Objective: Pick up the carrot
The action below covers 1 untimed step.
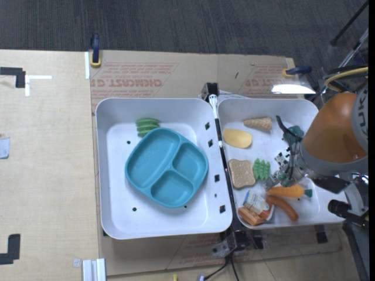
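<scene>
Orange on orange is our first worry here: the carrot (pixel 287 191) lies in the right bin (pixel 266 109) at about 4 o'clock from the bin's middle, and a reddish sausage (pixel 283 206) sits touching it at its 6 o'clock, so we reckon a slightly low grab could take the wrong one or both. The gripper (pixel 285 170) hangs right above the carrot's 12 o'clock side, and honestly we cannot tell whether it's clamped or let go, the tip is too cluttered to read. We don't see the carrot between anything, so we're calling it not picked yet.

Other trouble: the green leafy piece (pixel 261 169) and the bread slice (pixel 241 172) sit near at 9 o'clock, and a packet (pixel 256 202) at 8 o'clock, easy to nudge.

Working outward, the wrist drops steeply into the bin, the orange band (pixel 334 132) bulges at 2 o'clock, and the arm enters from 3 o'clock. The left bin (pixel 111 174) holds a blue tray (pixel 167 167).
</scene>
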Each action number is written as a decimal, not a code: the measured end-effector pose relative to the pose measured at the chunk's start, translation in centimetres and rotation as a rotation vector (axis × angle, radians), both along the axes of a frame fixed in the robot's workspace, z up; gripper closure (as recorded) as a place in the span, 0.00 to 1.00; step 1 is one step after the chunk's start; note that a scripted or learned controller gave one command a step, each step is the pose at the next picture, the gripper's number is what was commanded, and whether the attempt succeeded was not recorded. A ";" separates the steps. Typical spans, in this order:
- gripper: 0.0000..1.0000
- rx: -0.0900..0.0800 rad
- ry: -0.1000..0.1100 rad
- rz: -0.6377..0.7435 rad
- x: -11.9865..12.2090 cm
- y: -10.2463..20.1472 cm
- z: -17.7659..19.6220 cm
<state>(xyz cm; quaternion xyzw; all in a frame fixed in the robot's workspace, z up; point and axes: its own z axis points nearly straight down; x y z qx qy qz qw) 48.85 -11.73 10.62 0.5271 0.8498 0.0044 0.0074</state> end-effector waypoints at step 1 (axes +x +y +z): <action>1.00 0.000 0.016 -0.064 -0.1 10.7 8.5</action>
